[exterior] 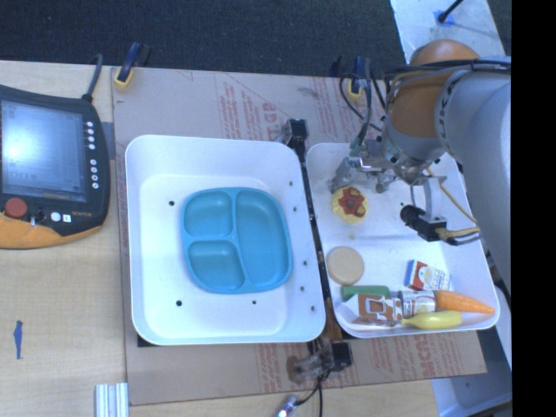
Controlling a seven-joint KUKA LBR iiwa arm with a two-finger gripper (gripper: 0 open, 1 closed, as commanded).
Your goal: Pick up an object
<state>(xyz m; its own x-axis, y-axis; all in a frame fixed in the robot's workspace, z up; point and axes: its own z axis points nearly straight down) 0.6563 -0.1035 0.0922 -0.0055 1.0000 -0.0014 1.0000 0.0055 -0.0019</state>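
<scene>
Toys crowd the near edge of the right bin (pixel 483 259): a carrot (pixel 465 302), a banana (pixel 434 320) touching it, a brown carton (pixel 375 307) and a small box (pixel 426 276) just behind them. A little farther in you see a tan disc (pixel 346 265) near the left wall, and beyond it a yellow piece with a red top (pixel 350 204). To the left, the other bin (pixel 148 233) carries a blue divided plate (pixel 236 239). At the far end of the right bin hangs the pincer (pixel 382 170), close behind the yellow piece and apart from it. You cannot tell from this angle whether it is released or clenched; nothing is visibly caught in it.

Judging by that, you are at the approach step: no toy is lifted yet, and the yellow piece is the nearest candidate. The next move, as I read it, calls for bringing the pincer forward over that piece, centring on it, then descending straight. Watch the bin's far-left corner, which leaves little room on that side. On the table at far left lies a pendant (pixel 48 168).
</scene>
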